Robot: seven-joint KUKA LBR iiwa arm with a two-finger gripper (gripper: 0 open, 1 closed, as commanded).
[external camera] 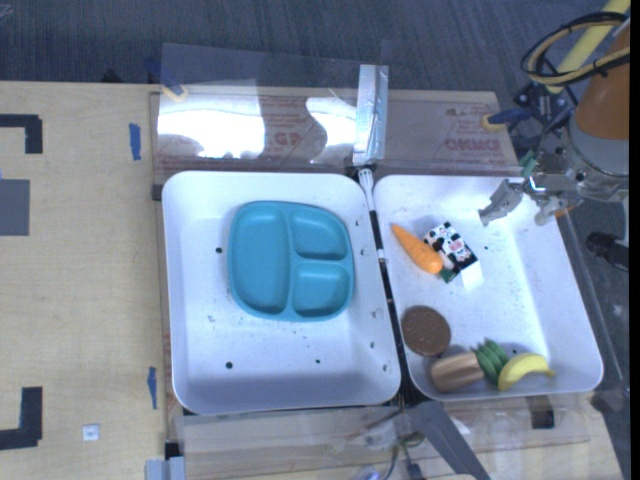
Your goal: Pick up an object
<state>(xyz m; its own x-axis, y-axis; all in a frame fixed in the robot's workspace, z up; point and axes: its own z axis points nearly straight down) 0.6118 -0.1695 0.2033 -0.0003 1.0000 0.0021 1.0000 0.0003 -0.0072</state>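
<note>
Hovering end effector (522,204) open over right bin's (545,313) far edge, toys well apart.

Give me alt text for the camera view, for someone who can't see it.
A grey robot gripper hovers with open jaws over the right white bin, which holds an orange toy carrot, a black-and-white cow figure, a brown disc and a yellow banana. The left white bin holds a blue divided plate.

arm: we reach in from the right edge, orange band (606,108) at the upper right with yellow and black cabling looped above it; wrist: metal, angled down and leftward | gripper (522,204): we hang it low with two fingers (497,206) spread apart; nothing sits between them
</note>
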